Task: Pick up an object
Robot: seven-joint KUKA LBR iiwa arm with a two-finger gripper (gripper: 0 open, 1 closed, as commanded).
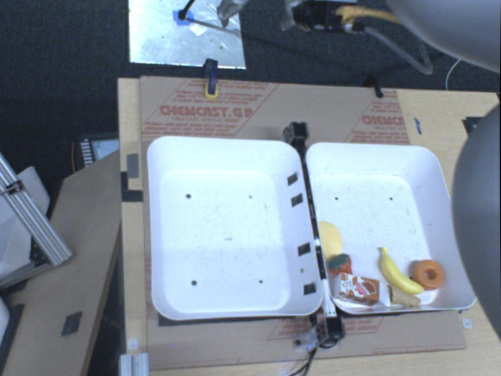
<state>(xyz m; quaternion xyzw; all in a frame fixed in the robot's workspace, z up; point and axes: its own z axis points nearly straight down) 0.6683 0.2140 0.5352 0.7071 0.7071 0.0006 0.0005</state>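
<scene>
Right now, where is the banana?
The banana lies in the right bin, near its front right corner, between the red packet and the orange ring.

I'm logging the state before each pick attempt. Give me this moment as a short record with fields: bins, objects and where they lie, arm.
bins: left bin and right bin, side by side
objects: all in the right bin's near corner
banana: near the front wall
orange ring: right of the banana
red-and-white packet: left of the banana
yellow round piece: by the dividing edge
arm: top right, above the bench's far side
gripper: beyond the bins, over the floor
</scene>
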